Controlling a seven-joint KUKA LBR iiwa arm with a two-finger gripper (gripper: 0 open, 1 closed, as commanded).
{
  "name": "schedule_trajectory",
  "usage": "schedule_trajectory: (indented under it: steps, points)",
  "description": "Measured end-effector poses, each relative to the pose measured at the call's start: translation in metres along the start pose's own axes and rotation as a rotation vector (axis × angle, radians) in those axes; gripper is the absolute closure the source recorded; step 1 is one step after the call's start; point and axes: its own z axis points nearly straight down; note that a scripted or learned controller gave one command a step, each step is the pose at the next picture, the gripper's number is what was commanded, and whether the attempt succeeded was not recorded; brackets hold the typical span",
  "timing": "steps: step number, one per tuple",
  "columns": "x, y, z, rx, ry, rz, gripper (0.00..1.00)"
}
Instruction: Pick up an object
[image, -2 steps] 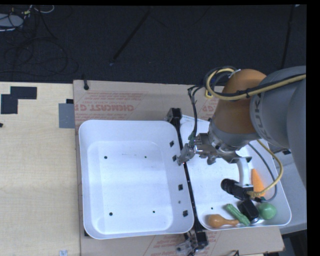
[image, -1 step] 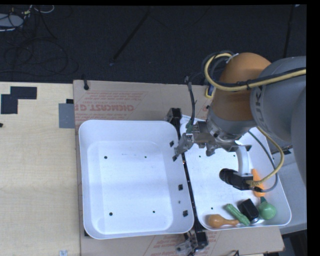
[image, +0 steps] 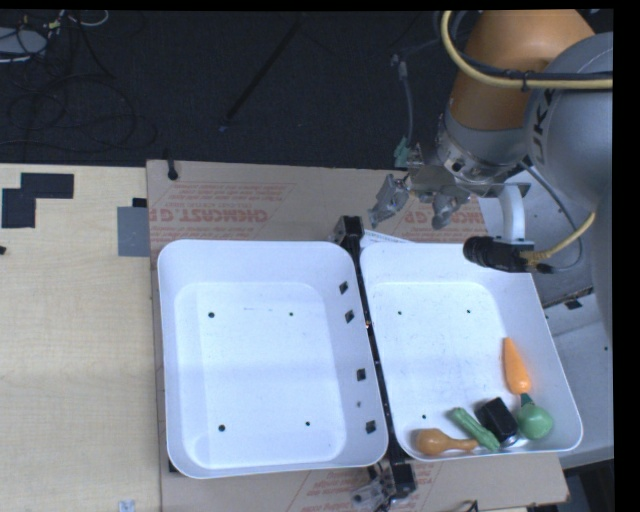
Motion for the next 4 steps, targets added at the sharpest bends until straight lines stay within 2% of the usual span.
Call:
schedule_trajectory:
  steps: [1, 2, 3, 4]
  points:
    - [0.034, -0.046, -0.077, 0.007, 0.004, -0.002, 0.00]
    - [0.056, 0.000, -0.191, 0.000, 0.003, -0.001, 0.00]
    - [0.162, -0.037, -0.230, 0.011, 0.005, -0.009, 0.00]
    - [0.253, -0.118, -0.229, 0.017, 0.004, -0.012, 0.00]
